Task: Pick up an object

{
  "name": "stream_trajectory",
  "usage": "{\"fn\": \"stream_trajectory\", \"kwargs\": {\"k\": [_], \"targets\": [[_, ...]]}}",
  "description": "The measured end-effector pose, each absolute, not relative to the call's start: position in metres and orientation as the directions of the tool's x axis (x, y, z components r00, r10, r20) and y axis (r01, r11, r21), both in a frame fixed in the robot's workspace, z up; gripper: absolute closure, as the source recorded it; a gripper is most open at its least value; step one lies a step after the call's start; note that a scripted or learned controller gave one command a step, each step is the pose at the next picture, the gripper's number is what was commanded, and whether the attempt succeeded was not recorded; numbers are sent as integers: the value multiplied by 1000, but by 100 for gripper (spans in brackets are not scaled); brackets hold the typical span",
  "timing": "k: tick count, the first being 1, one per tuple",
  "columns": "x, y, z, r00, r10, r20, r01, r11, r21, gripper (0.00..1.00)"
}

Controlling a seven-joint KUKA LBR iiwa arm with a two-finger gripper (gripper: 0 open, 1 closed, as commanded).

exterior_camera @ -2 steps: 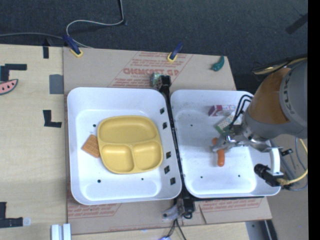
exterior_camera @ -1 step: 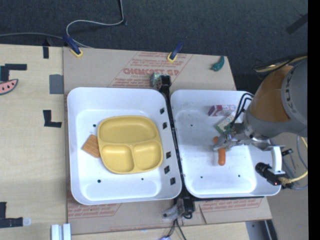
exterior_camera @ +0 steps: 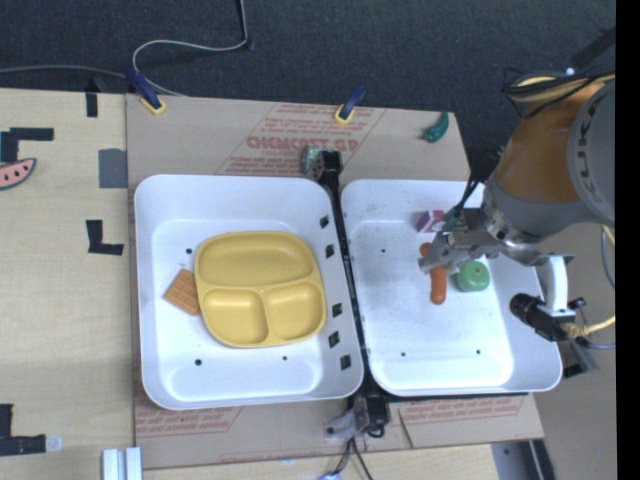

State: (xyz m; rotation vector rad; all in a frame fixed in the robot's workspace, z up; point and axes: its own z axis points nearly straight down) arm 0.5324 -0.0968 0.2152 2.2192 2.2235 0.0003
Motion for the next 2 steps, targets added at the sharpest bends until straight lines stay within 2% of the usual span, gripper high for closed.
{"fn": "stream_trajectory", "kwargs": {"k": [1, 2], "targets": [[522, -15, 237, -3, 1000, 0, 1000, 3, -1, 100], [483, 26, 224, -2, 1000, 0, 1000, 2, -3, 100]]}}
